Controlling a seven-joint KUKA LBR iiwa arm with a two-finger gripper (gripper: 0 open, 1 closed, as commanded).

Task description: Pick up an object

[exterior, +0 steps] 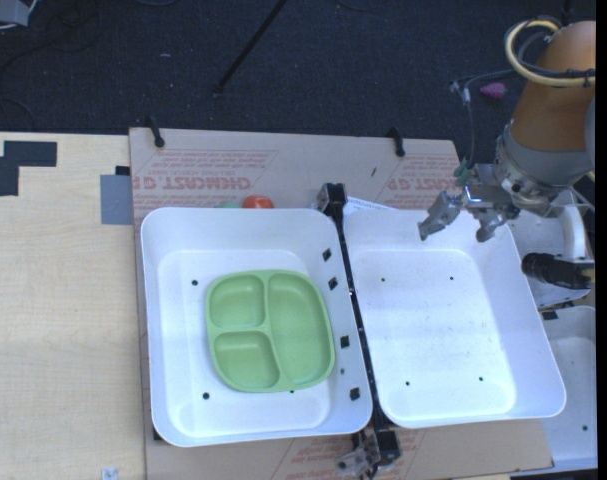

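The gripper [461,220] hangs above the far right corner of the right bin [528,388], its two fingers spread wide apart with nothing between them — one fingertip points down and left over the bin's far rim, the other sits just to its right near the corner. Above it rises the grey wrist and the orange band of the arm [563,68], leaning in from the right side of the bench. The floor of the right bin under the tool shows bare white plastic with a few small dark marks, so there is no candidate to grasp directly below. The one clear object to pick is the green divided plate [270,330], a three-compartment tray lying flat in the middle of the left bin [173,408], well apart from the tool and across the black divider [348,308] where the two bins meet. Behind the left bin's far rim, on the cardboard sheet [283,173], a small red-orange object [258,203] peeks out, partly hidden — what it is cannot be told. As a judgement, the task is at its start: no grasp is made, nothing is lifted, and the whole approach, descent, closing and lifting are left, most likely after a move over to the left bin.
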